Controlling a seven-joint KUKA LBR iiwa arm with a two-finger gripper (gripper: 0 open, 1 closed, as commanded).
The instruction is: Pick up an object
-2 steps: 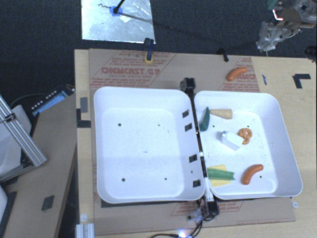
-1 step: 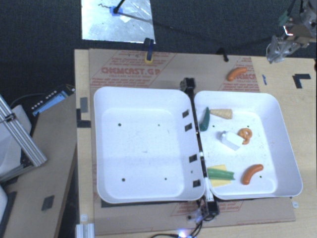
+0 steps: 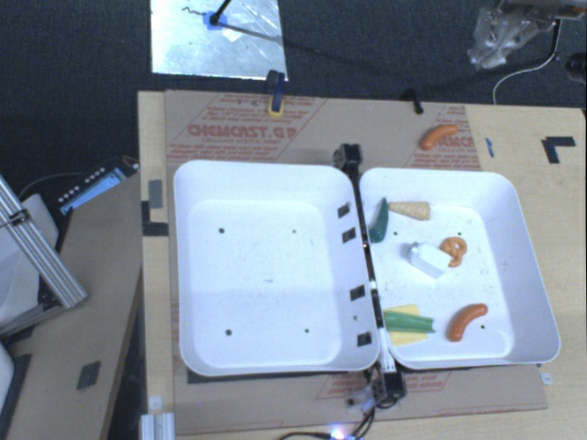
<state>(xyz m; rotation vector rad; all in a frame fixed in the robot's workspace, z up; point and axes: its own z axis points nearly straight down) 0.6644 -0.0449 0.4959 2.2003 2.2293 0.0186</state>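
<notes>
The left shallow white plastic bin [image 3: 197, 246] shows only small dark marks on its floor. On the cardboard sheet beyond it lies a small blue-and-yellow clip [image 3: 274, 94], beside a shiny square foil sheet [image 3: 216, 24] on the dark floor. A row of black clips [image 3: 356, 262] runs down the seam where the two bins meet. The right shallow white plastic bin [image 3: 527, 246] holds, from the seam outward: a dark green pepper-shaped piece [image 3: 378, 220], a flat yellow-and-green piece [image 3: 406, 323], a pale cone [image 3: 410, 210], a white block [image 3: 427, 261] touching a curled orange piece [image 3: 454, 247], and an orange sausage-shaped piece [image 3: 466, 321] near the front wall. A second orange sausage shape [image 3: 438, 136] lies outside on the cardboard. The grey two-finger gripper [image 3: 500, 39] sits blurred at the top right corner, well apart from both bins, partly cut off by the frame; whether it is apart or together cannot be told.
</notes>
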